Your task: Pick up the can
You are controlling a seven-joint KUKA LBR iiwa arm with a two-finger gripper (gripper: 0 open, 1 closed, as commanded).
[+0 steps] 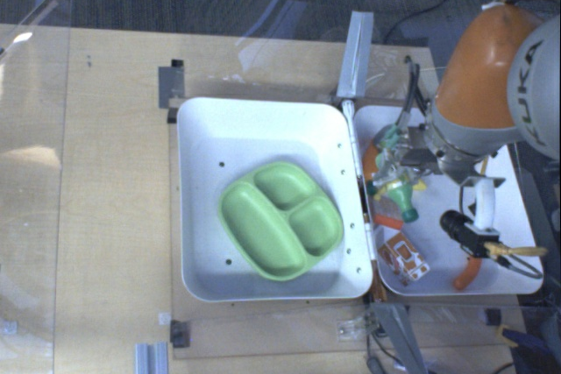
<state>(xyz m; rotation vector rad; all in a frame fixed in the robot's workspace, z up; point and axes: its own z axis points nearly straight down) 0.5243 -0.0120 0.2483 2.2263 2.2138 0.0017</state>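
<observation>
Orange-banded arm (491, 66) is nearest the lens, reaching in from the right and bent down over the right bin (517, 215). Jaws (405, 155) sit low among clutter at that bin's left side; spread or closed, cannot tell. Can not identifiable in the pile. Green divided tray (280, 219) lies in the left bin (202, 188) on the tabletop (96, 188).

Two bins side by side on the bench (105, 188). Left bin (202, 144): divided tray (280, 219) at centre. Right bin (517, 223): clutter along its left edge, carton (405, 258) near the front-left corner, arm (491, 74) over the rear.
</observation>
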